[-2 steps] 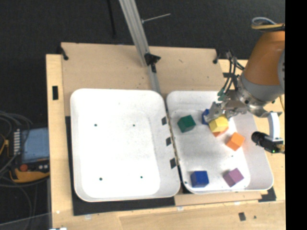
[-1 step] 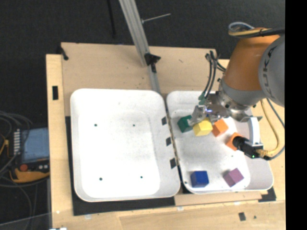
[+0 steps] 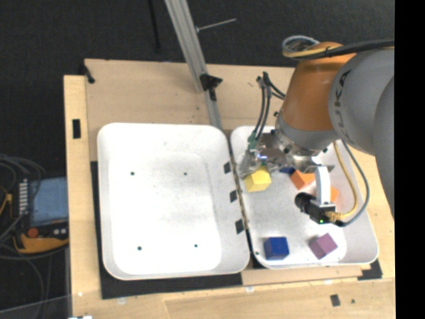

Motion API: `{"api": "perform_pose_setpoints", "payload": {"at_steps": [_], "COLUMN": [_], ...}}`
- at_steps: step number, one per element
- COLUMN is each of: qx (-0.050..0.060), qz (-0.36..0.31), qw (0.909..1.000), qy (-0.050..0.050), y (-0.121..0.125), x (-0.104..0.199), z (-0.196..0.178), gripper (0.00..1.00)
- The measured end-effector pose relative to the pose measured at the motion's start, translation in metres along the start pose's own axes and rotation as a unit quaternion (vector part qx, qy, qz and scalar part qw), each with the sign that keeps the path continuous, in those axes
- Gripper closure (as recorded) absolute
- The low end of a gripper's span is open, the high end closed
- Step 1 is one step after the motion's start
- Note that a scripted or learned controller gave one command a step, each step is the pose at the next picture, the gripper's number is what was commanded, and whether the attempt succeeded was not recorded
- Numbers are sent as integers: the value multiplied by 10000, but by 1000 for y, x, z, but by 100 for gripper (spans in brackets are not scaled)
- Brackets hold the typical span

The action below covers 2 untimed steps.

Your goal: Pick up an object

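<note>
A dark floor surrounds a pale wooden bench [image 3: 133, 92] seen from above at a slant; a grey metal rail [image 3: 189, 45] crosses the top of the bench on a diagonal; at the far left, off the bench, lie dark cables and a blue box [image 3: 50, 200].

Two shallow white bins sit side by side on the bench, touching along their inner edges; the left bin [image 3: 166, 198] shows a bare, speckled floor; the right bin [image 3: 292, 234] holds the blocks.

The grey arm [image 3: 365, 98] with its orange band [image 3: 312, 92] reaches in from the right and covers the upper part of the right bin; the gripper [image 3: 255, 161] hangs over that bin's upper left corner, just above the yellow block [image 3: 258, 180]; clutter of wires and brackets hides the tool's tips, so whether it is spread, closed or grasping the block cannot be told.

Four blocks can be counted: one yellow, near the bin's left wall; one orange [image 3: 302, 178], partly hidden beneath the wrist; one blue [image 3: 276, 247] and one purple [image 3: 323, 245], both near the front rim, apart from each other.
</note>
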<state>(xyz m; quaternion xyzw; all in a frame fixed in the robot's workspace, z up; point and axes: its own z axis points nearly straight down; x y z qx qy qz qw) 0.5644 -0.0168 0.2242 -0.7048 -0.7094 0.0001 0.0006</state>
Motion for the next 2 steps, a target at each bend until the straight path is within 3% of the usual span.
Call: {"api": "perform_pose_setpoints", "payload": {"at_steps": [2], "qx": [-6], "qz": [-11], "qw": [10000], "qy": [6], "y": [5], "x": [98], "z": [-10], "gripper": [100]}}
